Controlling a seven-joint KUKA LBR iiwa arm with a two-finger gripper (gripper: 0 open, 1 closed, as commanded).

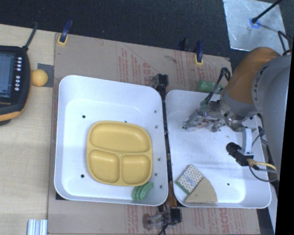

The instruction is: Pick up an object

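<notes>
Sponge wedge lies ungrasped at the right bin's near edge, well apart from the jaws poised over its far half, their opening impossible to tell.

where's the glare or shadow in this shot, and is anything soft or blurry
Camera view: the left bin is brightly lit, with a soft shadow band under its upper wall; the yellow tray looks sharp; the gripper over the right bin is soft and hard to resolve; the floor beyond the bench is dark.
</notes>
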